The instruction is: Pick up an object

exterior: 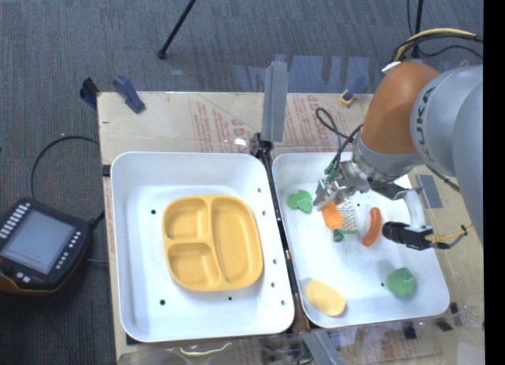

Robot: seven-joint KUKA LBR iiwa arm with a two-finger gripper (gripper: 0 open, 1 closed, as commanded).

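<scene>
Nearest the camera: pale yellow piece (324,297), well below the gripper (330,195) in the right bin (430,296). Gripper sits low over that bin, can't tell its state; orange carrot-like piece (331,217) just below it, green leaf piece (300,200) just left, red sausage (370,227) right. Yellow divided tray (211,243) far left, in the left bin (130,277).

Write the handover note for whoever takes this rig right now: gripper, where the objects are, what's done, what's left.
Gripper: low in the right bin, over its upper left part; grip state not readable from this view.
Right bin: green piece left of the gripper, orange piece just below it, red-orange sausage-shaped piece to the right, green round piece and pale yellow piece near the front.
Left bin: yellow divided plate.
Done: nothing visibly lifted.
Left: grasp and lift one object.
</scene>
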